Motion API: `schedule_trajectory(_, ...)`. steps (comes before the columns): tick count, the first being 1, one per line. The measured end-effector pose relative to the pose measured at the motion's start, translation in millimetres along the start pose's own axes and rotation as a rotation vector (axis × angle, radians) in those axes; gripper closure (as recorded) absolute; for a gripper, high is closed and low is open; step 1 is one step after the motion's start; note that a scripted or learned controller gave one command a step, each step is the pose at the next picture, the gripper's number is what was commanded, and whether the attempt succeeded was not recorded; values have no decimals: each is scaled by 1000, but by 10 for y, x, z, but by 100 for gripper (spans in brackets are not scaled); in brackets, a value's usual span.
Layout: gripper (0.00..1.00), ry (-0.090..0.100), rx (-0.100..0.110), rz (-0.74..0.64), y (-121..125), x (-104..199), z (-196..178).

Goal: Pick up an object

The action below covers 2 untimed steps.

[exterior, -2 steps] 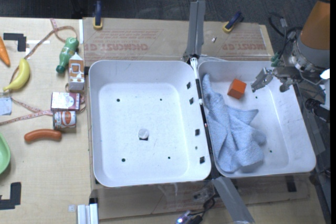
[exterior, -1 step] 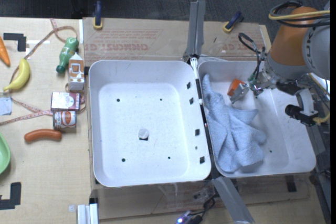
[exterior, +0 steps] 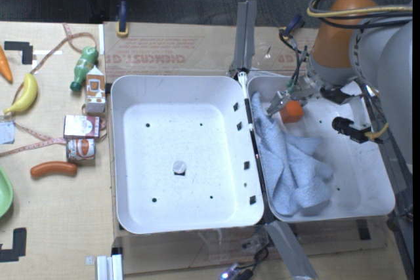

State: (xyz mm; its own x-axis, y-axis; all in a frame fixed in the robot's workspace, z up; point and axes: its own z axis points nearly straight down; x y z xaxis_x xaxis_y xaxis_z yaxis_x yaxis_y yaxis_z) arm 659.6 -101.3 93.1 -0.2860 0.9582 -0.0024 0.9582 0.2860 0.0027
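Ball point(exterior: 293, 111): small, orange, likely light and smooth; take it across its middle.
Gripper point(exterior: 283, 103): you can't tell its state.
Towel point(exterior: 289, 167): soft, below the ball.

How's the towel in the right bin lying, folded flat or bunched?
Bunched. The blue-grey towel lies crumpled in ridges along the right bin's left side, not flat.

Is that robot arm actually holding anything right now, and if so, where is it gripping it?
It cannot be told. The gripper sits right against a small orange object above the blue-grey cloth, but a real hold isn't visible.
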Motion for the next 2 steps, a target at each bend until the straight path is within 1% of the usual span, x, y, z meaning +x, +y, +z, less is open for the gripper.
schedule_trajectory(1, 100, -1, -1, 1, 1, -7, -95)
schedule_trajectory(2, 100, 1, 1, -74, 140, 466, -993)
